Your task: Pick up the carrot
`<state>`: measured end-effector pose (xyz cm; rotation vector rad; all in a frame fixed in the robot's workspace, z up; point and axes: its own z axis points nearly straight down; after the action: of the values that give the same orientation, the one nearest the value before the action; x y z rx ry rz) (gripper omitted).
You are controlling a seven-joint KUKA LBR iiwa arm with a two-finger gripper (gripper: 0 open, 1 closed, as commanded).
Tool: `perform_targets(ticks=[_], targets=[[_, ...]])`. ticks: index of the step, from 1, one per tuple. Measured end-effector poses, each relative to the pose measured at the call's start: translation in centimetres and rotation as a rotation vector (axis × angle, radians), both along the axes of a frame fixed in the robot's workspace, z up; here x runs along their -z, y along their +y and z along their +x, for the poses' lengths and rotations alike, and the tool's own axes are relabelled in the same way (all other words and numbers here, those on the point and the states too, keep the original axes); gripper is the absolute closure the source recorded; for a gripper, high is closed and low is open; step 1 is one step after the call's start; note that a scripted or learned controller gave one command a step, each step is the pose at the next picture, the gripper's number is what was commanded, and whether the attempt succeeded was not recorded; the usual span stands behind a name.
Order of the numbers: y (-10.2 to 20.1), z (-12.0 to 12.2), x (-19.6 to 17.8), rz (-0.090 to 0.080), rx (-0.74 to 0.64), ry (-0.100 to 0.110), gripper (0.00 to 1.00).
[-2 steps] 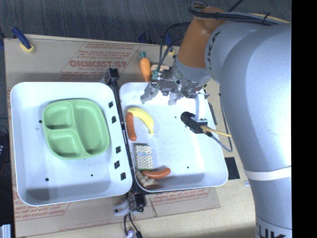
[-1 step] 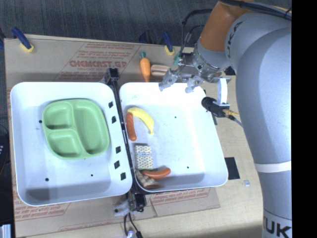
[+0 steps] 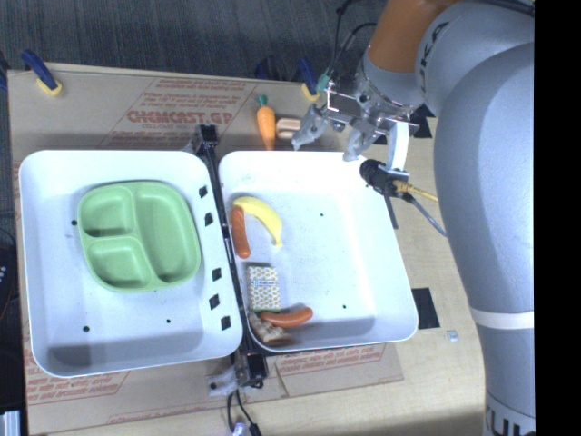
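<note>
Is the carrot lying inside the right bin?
No, the carrot lies on the cardboard behind the right bin, outside its rim.

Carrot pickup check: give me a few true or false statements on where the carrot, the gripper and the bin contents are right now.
1. The carrot lies inside the right bin. False: it lies on the cardboard behind the bins, outside both.
2. The gripper is open and holds nothing. True.
3. The green divided plate sits in the left bin. True.
4. The banana lies on the green plate. False: it lies in the right bin, beside a sausage.
5. The gripper is to the right of the carrot in the camera view, apart from it. True.
</note>
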<state>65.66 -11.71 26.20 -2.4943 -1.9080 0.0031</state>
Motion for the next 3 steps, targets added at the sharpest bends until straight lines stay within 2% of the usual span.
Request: perform_targets(ticks=[1,2,3], targets=[[-0.3,-0.1,16.6,0.002,0.235,0.006,0.0],[-0.2,0.0,15.4,0.003,0.227,0.007,1.0],[10.1,0.0,7.0,0.0,0.539,0.002,1.0]])
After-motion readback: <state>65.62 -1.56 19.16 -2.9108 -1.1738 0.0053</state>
